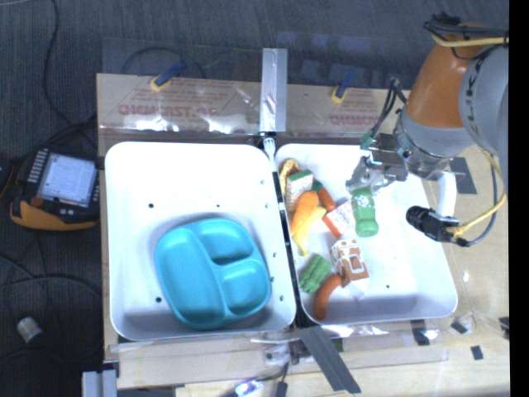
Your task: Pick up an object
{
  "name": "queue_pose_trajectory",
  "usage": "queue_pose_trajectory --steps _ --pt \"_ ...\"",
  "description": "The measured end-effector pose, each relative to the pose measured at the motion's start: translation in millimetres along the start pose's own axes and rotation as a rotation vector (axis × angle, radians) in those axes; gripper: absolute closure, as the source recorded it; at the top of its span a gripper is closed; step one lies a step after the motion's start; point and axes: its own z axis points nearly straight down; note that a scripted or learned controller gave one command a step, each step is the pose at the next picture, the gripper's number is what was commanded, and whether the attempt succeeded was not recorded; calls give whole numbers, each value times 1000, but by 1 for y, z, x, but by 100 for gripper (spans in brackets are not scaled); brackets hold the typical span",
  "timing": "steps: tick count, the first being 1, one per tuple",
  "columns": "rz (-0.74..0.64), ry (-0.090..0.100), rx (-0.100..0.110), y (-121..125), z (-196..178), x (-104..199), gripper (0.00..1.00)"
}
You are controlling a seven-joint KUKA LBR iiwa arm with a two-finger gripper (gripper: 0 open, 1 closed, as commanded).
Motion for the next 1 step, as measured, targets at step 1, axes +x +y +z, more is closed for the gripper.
queue_pose_trajectory --steps 1 --pt "-279 -1 -3 -59 -104 -18 100"
